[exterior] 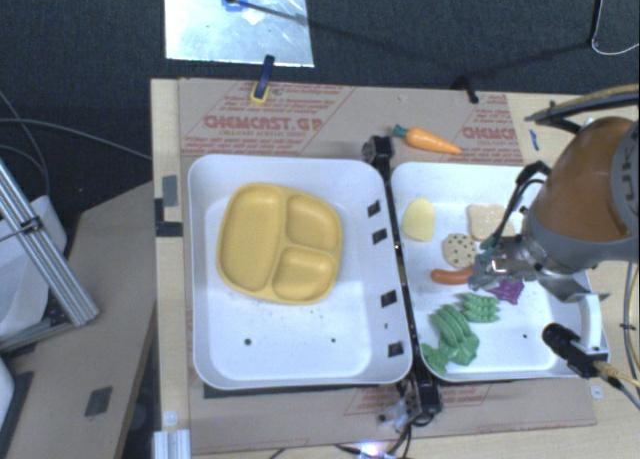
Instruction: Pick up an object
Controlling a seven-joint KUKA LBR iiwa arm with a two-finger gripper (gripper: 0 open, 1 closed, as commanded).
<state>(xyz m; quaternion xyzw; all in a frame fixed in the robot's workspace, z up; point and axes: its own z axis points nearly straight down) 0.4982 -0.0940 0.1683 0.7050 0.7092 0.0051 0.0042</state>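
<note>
Gripper (pixel 490 272) poised low over toy food, just right of the spotted cookie (pixel 459 249), above the purple piece (pixel 508 291), for picking; claw state impossible to tell.

Left bin (pixel 215 347) holds a divided tray (pixel 279 243) toward its 12 o'clock end. Right bin (pixel 520 355) holds food toys: pea pods (pixel 455 335) at 6 o'clock, cookie (pixel 458 248) mid, chip (pixel 419 218) at 10. Carrot (pixel 428 140) lies outside, at the right bin's 12 o'clock.
</note>
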